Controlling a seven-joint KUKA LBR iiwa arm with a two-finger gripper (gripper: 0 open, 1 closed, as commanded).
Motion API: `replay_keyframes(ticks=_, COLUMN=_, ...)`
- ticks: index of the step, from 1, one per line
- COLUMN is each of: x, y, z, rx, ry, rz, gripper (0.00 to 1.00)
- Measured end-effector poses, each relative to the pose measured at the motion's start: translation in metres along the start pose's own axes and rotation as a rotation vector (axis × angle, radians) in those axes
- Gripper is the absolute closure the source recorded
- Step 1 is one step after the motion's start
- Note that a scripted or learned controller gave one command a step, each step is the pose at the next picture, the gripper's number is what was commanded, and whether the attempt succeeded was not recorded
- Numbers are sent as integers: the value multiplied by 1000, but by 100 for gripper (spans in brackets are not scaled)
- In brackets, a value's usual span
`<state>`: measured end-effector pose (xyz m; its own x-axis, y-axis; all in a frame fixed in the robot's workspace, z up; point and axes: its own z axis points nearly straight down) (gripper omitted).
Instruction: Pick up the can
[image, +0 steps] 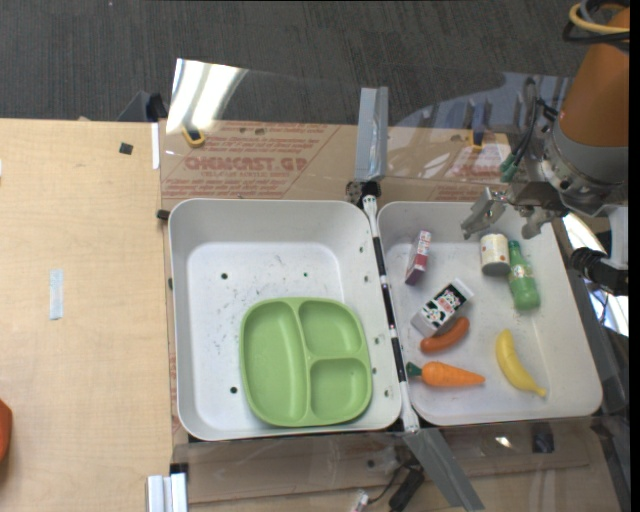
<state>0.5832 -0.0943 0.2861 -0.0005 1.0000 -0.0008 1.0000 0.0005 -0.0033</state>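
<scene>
In the right bin (585, 390), the can (493, 254) stands near the far rim, beneath the spread gripper (508, 214).

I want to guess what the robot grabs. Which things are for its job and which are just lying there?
For the job:
can
gripper, above the can

Just lying about:
green bottle
banana
carrot
sausage
black and white carton
purple packet
green divided plate, in the left bin
</scene>
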Motion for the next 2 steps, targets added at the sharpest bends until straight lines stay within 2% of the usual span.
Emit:
replay_keyframes(ticks=1, x=-59, y=-18, z=65, rx=-1, ry=0, rz=10, gripper=0)
replay_keyframes(ticks=2, x=-67, y=54, z=184, rx=-3, ry=0, rz=60, gripper=0)
